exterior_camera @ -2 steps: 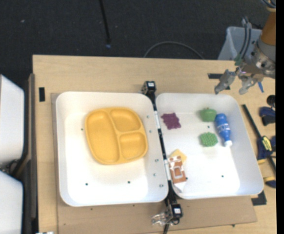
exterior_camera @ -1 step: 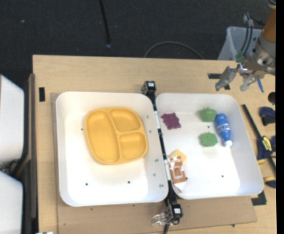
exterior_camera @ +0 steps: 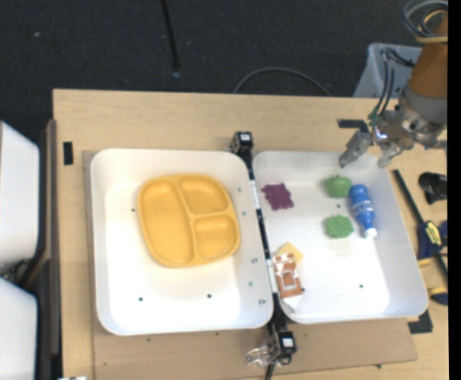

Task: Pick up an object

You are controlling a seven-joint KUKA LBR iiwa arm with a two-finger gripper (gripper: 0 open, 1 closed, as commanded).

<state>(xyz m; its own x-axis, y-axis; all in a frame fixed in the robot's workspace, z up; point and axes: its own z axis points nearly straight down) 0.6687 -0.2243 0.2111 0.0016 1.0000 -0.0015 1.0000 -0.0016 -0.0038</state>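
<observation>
pincer [exterior_camera: 367, 155] hovers open, empty, just above green ball [exterior_camera: 337, 185].

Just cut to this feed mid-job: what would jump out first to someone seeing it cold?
The big yellow divided tray lying alone in the left bin. Next, the small things scattered in the right bin: a blue bottle, two green pieces and a purple one, with the open gripper above that bin's far edge.

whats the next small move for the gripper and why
Probably ease the gripper down and slightly left onto the green round object. The open fingers hang above the right bin's far edge holding nothing, and that object lies nearest, just below them, with a gap separating it from the blue bottle.
</observation>
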